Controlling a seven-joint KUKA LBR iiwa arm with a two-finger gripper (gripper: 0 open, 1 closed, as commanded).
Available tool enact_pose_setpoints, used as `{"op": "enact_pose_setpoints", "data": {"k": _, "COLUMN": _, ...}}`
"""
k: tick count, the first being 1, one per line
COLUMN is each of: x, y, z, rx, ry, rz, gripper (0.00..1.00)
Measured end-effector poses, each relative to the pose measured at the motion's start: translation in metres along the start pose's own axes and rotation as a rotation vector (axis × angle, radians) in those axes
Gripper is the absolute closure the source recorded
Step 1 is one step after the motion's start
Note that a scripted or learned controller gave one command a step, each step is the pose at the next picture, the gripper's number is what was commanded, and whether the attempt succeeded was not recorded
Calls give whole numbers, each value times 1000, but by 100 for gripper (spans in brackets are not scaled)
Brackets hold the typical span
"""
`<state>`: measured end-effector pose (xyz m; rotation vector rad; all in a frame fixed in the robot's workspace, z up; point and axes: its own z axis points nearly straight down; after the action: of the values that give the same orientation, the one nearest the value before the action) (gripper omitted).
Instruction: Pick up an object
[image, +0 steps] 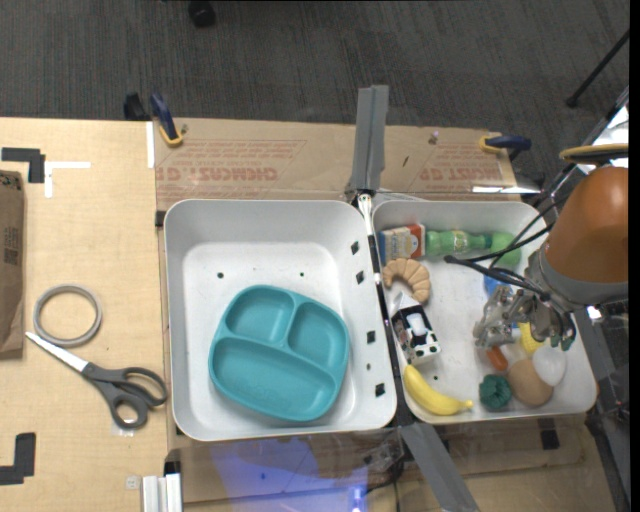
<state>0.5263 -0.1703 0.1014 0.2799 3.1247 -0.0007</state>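
Note:
The right bin (455, 208) holds several small things: a green bottle (468, 242), a small carton (401, 242), a tan croissant (410, 276), a black-and-white toy (418, 334), a yellow banana (433, 393), a dark green piece (494, 391), a brown egg-shaped thing (529, 381) and a white one (549, 367). My gripper (512, 322) hangs low over the bin's right side, just above the brown and white things, with something orange and yellow beside it. Its metal parts blur together.
The left bin (200, 225) bears a teal divided plate (279, 351). On the wooden bench to the left lie scissors (100, 379) and a tape roll (67, 314). Cardboard (260, 165) lies behind the bins. The arm's orange band (598, 225) fills the right edge.

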Motion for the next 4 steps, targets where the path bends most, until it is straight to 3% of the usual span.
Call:
{"op": "enact_pose_setpoints", "data": {"k": 1, "x": 0, "y": 0, "z": 0, "rx": 0, "ry": 0, "rz": 0, "gripper": 0}}
{"op": "enact_pose_setpoints", "data": {"k": 2, "x": -1, "y": 0, "z": -9, "rx": 1, "ry": -3, "rz": -2, "gripper": 100}}
{"op": "enact_pose_setpoints", "data": {"k": 3, "x": -1, "y": 1, "z": -9, "rx": 0, "ry": -3, "rz": -2, "gripper": 0}}
{"op": "enact_pose_setpoints", "data": {"k": 4, "x": 16, "y": -13, "z": 7, "rx": 0, "ry": -6, "rz": 47, "gripper": 0}}
